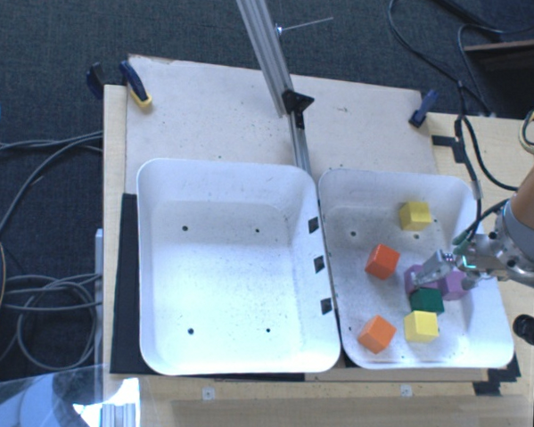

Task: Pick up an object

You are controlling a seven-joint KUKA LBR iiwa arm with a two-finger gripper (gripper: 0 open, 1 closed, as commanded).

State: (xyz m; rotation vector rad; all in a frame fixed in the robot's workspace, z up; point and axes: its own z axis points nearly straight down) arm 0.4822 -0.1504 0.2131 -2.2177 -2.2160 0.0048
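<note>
The right bin (474,353) holds several small blocks. A yellow cube (416,215) lies toward the back and an orange cube (382,261) sits left of centre. A purple block (422,280) rests just above a green block (427,300). In front of those are a second yellow cube (421,326) and a second orange cube (378,333). My gripper (445,266) reaches in from the right and sits low over the purple block, hiding part of it. Nothing appears lifted off the bin floor.
The left bin (149,247) stands beside the right one, with a raised divider edge (322,273) between them. A metal pole (268,52) slants over the bench at the back. Blue clamps (135,83) and cables lie around the bench edges.
</note>
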